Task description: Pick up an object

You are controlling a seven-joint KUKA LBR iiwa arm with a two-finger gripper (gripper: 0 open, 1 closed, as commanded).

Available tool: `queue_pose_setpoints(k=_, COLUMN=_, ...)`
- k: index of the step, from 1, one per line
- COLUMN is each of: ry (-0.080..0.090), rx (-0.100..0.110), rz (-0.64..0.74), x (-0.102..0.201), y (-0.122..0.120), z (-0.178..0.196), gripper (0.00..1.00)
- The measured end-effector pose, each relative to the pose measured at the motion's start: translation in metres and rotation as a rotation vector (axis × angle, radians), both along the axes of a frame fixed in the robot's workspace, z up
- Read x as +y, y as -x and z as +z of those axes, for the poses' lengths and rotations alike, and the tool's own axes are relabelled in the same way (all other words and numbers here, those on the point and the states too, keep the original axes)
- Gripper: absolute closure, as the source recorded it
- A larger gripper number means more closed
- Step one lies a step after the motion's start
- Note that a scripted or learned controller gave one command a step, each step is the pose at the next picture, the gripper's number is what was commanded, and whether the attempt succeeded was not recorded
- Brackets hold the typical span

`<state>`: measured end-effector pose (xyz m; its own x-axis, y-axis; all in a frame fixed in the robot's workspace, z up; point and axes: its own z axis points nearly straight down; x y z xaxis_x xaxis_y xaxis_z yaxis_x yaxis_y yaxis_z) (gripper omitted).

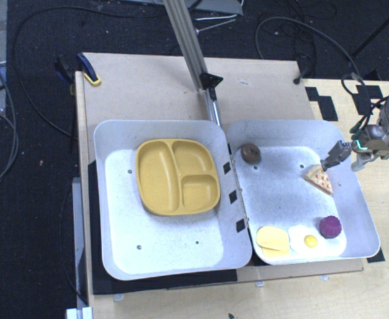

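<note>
My gripper (341,164) hangs over the right edge of the right bin (280,135), open, with nothing between its fingers. One dark finger (334,156) points down-left, its tip just above a pizza slice (319,179) lying on the bin floor. The same bin holds a brown round piece (250,153) at its back left. A purple ball (330,227), a fried egg (308,240) and a pale yellow slice (272,238) lie along its front edge.
The left bin (114,185) holds a yellow divided plate (178,177). A slanted metal pole (191,42) rises behind the bins, ending near their shared edge. Black clips (234,195) mark the seam between the bins. Cables run across the dark floor.
</note>
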<state>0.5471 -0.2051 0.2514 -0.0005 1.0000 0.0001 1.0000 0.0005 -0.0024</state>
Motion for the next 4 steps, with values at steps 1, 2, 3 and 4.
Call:
queue_pose_setpoints(k=1, ry=0.001, rx=-0.002, rz=0.0, x=0.0, y=-0.001, z=0.001, gripper=0.0)
queue_pose_setpoints(k=2, ry=-0.001, rx=0.002, rz=0.003, x=0.008, y=-0.007, z=-0.053, gripper=0.0)
queue_pose_setpoints(k=3, ry=-0.001, rx=0.003, rz=-0.001, x=0.006, y=-0.006, z=-0.117, gripper=0.0)
queue_pose_setpoints(k=4, ry=0.002, rx=-0.005, rz=-0.001, x=0.006, y=-0.007, z=-0.16, gripper=0.0)
